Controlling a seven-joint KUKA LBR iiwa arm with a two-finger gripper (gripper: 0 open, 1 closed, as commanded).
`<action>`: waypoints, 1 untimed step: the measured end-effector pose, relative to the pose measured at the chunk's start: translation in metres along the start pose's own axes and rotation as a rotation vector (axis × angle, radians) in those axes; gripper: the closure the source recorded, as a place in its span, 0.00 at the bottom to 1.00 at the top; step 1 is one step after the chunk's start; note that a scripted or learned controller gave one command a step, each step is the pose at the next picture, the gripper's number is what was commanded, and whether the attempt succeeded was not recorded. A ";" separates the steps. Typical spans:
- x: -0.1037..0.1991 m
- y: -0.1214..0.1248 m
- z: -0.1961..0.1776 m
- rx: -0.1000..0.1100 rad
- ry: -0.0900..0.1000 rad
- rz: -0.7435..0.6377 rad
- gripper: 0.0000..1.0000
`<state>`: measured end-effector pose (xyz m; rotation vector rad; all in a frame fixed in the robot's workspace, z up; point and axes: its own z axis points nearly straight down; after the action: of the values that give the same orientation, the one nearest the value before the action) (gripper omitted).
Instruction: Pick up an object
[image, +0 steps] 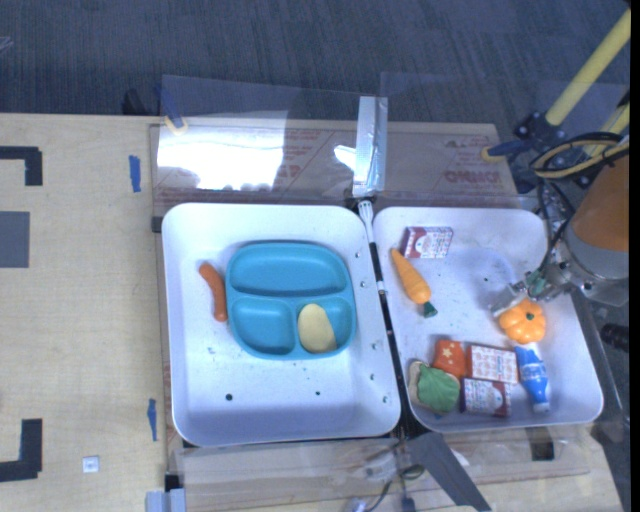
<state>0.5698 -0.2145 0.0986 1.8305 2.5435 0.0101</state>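
Observation:
My gripper (527, 291) reaches in from the right over the right bin (470, 225), low near its right wall. Just in front of it, touching or nearly so, lies a small orange pumpkin (523, 323). Below the pumpkin lies a blue and white bottle (533, 378). A carrot (411, 279) and a small red and white carton (426, 242) lie in the bin's far left part. Red and white boxes (482, 378) and a green item (436, 390) crowd the near edge.
The left bin (190, 330) holds a blue divided plate (285, 290) with a yellow lump (316, 327) in its lower right compartment. An orange sausage (213, 290) lies left of the plate. A clear sheet and metal post (370, 140) stand behind the bins.

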 end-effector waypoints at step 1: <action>-0.008 0.000 -0.100 0.006 -0.001 0.131 1.00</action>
<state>0.5715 -0.2223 0.1985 1.9958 2.4202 0.0022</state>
